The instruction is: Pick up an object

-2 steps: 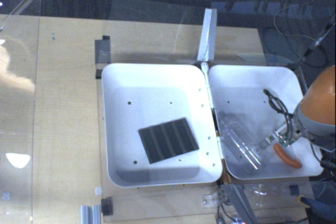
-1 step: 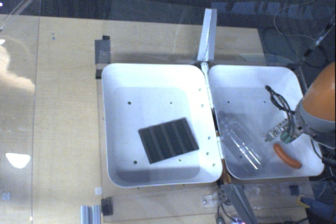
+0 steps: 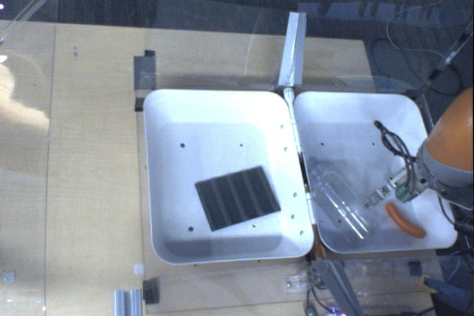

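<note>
At the near edge of the right bin [image 3: 444, 237] we see a small orange sausage-shaped piece [image 3: 405, 221] lying flat on the white floor, close to the front wall. Just beside it, toward the left, lies a clear plastic bottle [image 3: 342, 202] on its side, hard to read against the white. Our gripper [image 3: 385, 192] hangs low between the two, near the orange piece but not touching it as far as we can judge; we cannot tell whether the fingers are spread or closed, and nothing shows between them.

To do this step well, we judge the orange piece the safer pick: it is opaque, narrow and easy to straddle. We should turn the wrist so the fingers close across its short width, not along its length, and come straight down, keeping clear of the front wall. The bottle is likely to roll or slip.

Farther off, a black cable [image 3: 390, 138] loops over the bin floor by the arm [image 3: 453, 137]; we should keep it out of the grasp. In the left bin [image 3: 222, 111] a dark ribbed mat [image 3: 238, 197] lies flat, well apart.
</note>
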Tool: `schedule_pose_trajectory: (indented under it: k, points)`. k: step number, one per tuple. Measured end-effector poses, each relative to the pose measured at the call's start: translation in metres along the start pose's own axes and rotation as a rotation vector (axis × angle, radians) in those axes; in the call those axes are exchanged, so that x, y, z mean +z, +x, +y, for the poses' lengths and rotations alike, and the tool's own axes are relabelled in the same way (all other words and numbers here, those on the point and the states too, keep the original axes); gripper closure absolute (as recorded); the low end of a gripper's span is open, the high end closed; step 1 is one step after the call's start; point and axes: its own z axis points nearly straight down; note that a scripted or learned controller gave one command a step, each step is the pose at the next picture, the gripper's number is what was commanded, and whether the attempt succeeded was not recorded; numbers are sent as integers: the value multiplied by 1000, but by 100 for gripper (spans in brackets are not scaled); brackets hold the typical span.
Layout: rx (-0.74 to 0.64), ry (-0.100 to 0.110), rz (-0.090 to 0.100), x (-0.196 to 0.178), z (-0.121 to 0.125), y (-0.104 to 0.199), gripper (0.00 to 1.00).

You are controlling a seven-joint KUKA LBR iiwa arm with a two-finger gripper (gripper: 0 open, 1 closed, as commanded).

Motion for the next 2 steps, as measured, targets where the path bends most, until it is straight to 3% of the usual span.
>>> schedule_pose_trajectory:
  k: [2]
  points:
    - [315, 8, 8, 13, -13, -13, 0]
